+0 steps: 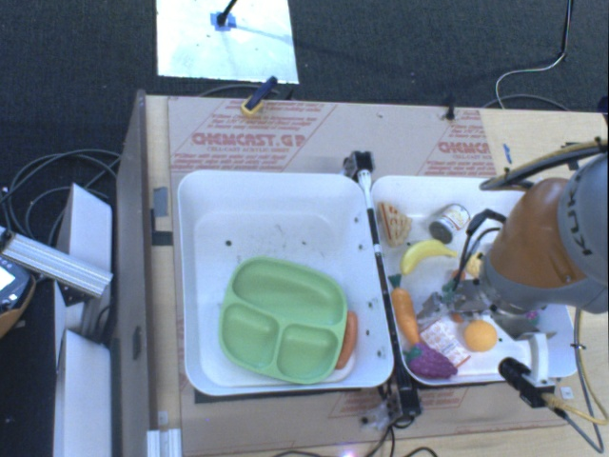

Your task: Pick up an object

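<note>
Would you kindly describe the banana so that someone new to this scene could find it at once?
Look in the right-hand white bin, the one the arm reaches into. Near its middle, just below the wedge-shaped sandwich piece and left of the small can, lies the banana. It is the only bright yellow, curved thing there; the carrot below it is orange and straight.

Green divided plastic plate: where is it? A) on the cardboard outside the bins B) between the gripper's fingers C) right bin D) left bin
D: the green divided plastic plate lies flat in the left white bin, with an orange sausage-shaped toy against its right edge.
</note>
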`<move>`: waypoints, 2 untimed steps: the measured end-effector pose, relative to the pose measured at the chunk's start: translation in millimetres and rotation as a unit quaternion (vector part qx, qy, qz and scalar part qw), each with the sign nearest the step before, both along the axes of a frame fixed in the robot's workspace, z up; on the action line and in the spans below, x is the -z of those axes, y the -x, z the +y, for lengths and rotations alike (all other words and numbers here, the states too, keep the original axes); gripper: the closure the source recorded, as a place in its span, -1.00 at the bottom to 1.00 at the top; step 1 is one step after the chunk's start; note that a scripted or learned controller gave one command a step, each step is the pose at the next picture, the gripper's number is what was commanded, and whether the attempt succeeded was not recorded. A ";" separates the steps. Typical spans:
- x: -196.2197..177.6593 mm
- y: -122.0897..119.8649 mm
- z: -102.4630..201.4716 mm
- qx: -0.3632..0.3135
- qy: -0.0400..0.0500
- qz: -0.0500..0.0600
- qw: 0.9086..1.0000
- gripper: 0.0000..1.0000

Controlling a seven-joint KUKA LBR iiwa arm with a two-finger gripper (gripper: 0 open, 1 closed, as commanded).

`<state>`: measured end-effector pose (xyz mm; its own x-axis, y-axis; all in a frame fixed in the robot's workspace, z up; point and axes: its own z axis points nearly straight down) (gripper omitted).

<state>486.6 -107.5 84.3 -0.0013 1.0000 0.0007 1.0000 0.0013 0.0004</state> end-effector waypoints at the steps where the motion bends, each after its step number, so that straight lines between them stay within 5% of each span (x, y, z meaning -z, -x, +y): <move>1: -10.9 -1.7 0.7 0.000 -0.001 -0.002 1.000 1.00; 2: -10.8 -1.6 0.7 0.000 -0.001 -0.002 1.000 -1.00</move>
<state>488.2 -106.8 95.1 -0.0021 1.0000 0.0023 1.0000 0.0021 0.0035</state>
